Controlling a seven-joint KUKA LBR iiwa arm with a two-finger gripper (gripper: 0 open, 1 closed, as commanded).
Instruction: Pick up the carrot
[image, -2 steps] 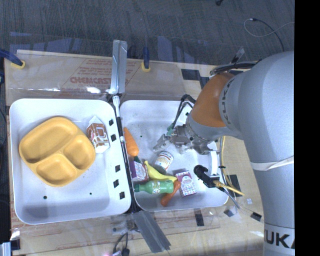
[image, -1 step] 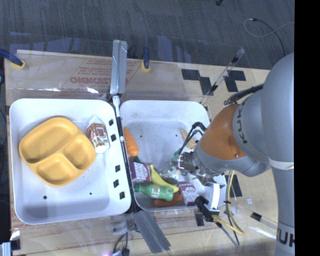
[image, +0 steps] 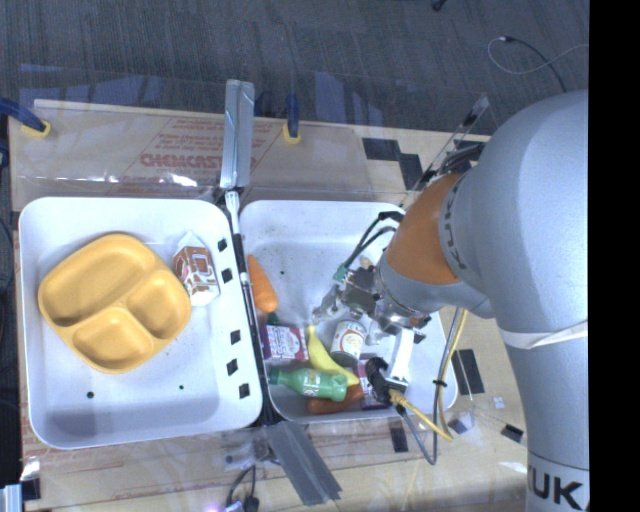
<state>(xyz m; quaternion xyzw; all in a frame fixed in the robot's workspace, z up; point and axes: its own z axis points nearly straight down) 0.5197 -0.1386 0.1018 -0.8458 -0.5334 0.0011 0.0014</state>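
The carrot (image: 262, 285) is orange and tapered. It lies along the left wall of the right bin (image: 300, 225), its thin end pointing to the far side. My gripper (image: 345, 303) hangs low over the middle of the right bin, to the right of the carrot and apart from it, just above a small can (image: 348, 339). The grey arm with its orange band (image: 425, 250) covers the bin's right side.
Near the right bin's front lie a red packet (image: 285, 343), a yellow banana (image: 325, 352), a green bottle (image: 310, 381) and a reddish item (image: 330, 405). The left bin (image: 60, 415) holds a yellow divided plate (image: 112, 300) and a small carton (image: 197, 268).
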